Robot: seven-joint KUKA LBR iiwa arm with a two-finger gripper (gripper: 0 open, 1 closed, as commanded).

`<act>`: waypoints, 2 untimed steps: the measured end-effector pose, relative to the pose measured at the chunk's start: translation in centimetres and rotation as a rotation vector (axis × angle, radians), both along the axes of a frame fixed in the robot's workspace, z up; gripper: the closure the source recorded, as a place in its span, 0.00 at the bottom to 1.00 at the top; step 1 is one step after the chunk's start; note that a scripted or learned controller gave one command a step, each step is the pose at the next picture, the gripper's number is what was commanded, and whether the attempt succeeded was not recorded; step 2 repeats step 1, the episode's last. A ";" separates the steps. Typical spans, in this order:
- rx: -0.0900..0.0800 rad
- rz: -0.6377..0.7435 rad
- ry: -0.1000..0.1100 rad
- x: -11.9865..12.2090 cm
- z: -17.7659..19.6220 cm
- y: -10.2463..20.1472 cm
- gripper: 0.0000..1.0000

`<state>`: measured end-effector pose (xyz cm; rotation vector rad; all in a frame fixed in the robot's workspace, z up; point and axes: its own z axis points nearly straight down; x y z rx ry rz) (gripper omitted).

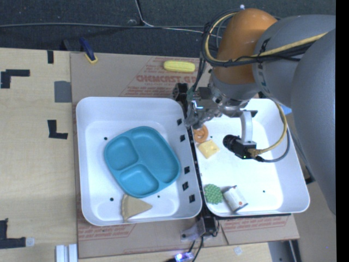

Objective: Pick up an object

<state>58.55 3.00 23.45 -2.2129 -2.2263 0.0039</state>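
The jaws (197, 118) are seen low in the right bin (283, 198), just above an orange piece (201, 132); their opening cannot be told.

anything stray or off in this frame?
One stray: a yellow corn-like piece lies on the cardboard behind the left bin, outside both bins. The blue tray sits skewed in that bin. The rest lies in the right bin near the gripper.
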 end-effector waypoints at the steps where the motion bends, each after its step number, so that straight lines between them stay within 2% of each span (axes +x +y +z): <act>1: 0.000 0.000 -0.001 0.8 -1.5 5.4 1.00; 2: 0.000 0.000 -0.001 0.8 -1.5 5.4 1.00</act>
